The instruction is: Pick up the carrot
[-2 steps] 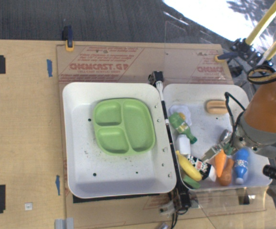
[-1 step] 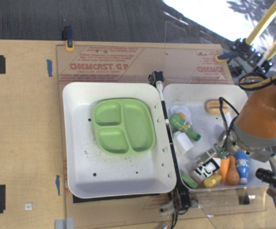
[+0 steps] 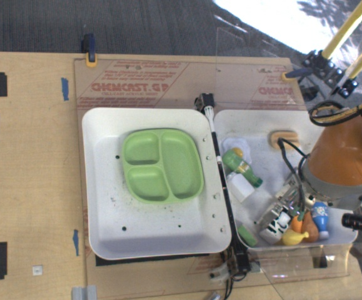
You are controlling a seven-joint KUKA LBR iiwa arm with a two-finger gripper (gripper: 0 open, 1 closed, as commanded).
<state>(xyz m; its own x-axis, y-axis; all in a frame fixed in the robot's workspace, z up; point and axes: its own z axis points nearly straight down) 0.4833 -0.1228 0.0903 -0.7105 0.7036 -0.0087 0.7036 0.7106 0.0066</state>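
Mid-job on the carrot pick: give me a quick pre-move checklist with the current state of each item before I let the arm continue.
1. Carrot located: ok, it lies near the front of the right bin, among other toys.
2. Gripper over the target: cannot tell, it is low in the right bin just left of the carrot.
3. Carrot between the fingers: not ok, nothing shows it held.
4. Clutter around the carrot: not ok, a yellow toy and a blue-and-white toy crowd it.
5. Green bottle away from the gripper: ok, it lies further back and left.
6. Green plate out of the way: ok, in the left bin.
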